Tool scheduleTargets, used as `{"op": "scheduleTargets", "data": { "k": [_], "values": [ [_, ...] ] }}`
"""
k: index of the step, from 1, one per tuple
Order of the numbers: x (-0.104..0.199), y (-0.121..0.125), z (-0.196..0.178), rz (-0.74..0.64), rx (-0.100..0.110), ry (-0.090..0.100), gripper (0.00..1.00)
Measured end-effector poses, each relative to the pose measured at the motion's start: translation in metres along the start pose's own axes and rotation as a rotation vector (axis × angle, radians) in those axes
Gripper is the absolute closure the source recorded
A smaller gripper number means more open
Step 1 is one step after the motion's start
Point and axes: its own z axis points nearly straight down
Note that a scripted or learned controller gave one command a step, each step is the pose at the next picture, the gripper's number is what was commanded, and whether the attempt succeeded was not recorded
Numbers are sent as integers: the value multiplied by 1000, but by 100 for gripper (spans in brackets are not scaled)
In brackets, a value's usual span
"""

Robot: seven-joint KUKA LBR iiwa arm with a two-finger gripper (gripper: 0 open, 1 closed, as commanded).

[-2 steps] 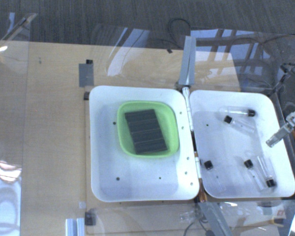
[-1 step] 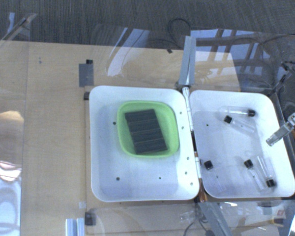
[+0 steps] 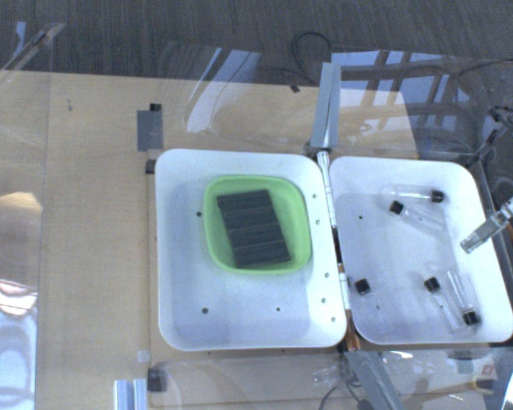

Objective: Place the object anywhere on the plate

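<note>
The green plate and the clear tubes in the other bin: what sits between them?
In the camera view, between the green plate and the clear tubes lie bare white bin floor and the two bins' adjoining rims.

Little of the robot is in frame. At the right edge of the camera view a slim, pale grey metal finger of the claw [image 3: 489, 231] runs as a straight flat bar with a squared, slightly darker tip. Further up it meets a lighter, whitish body with a small orange patch beside it. Screws, cables and markings are too small to make out.
</note>
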Motion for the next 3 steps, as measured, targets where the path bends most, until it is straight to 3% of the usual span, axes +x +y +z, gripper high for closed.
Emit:
{"op": "scheduleTargets", "data": {
  "k": [1, 2, 3],
  "values": [
    [0, 0, 15, 53, 0, 1, 0],
    [0, 1, -29, 133, 0, -2, 0],
    [0, 0, -41, 209, 1, -1, 0]
  ]
}}
